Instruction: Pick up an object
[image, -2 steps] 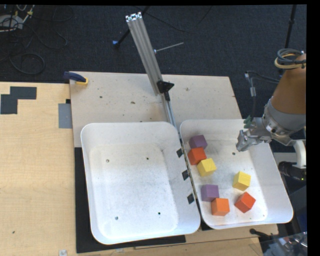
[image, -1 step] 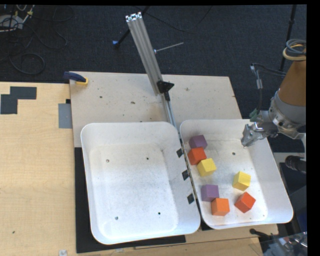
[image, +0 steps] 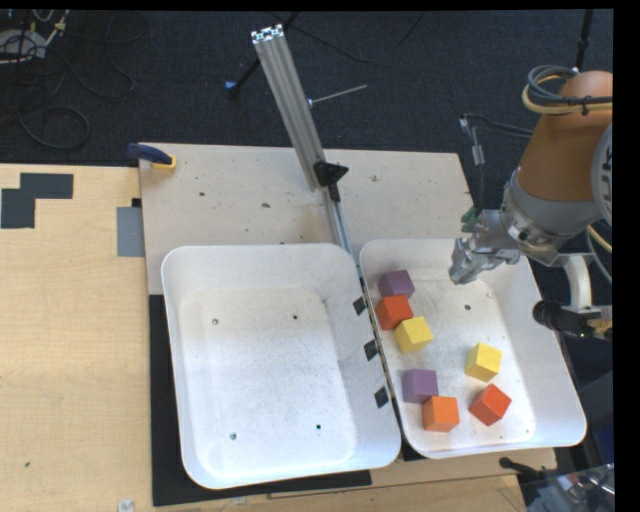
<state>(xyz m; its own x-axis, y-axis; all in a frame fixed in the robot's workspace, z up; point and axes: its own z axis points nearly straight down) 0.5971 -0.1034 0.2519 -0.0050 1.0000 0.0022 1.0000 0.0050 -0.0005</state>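
The right bin (image: 545, 345) holds several small cubes. A purple cube (image: 396, 283) and an orange cube (image: 393, 310) sit at its upper left, with a yellow cube (image: 413, 333) just below them. Lower down lie a second purple cube (image: 419, 384), an orange cube (image: 440, 412), a red-orange cube (image: 490, 404) and a yellow cube (image: 483, 361). My gripper (image: 468, 264) hangs over the bin's upper middle, to the right of the purple cube and apart from every cube. Nothing shows between its tips.
The left bin (image: 200, 290) lies beside the right one, with black clips (image: 370, 349) along their shared edge. A slanted aluminium bar (image: 295, 110) rises behind the bins. A blue and yellow clamp (image: 152, 156) sits at the bench's far left corner.
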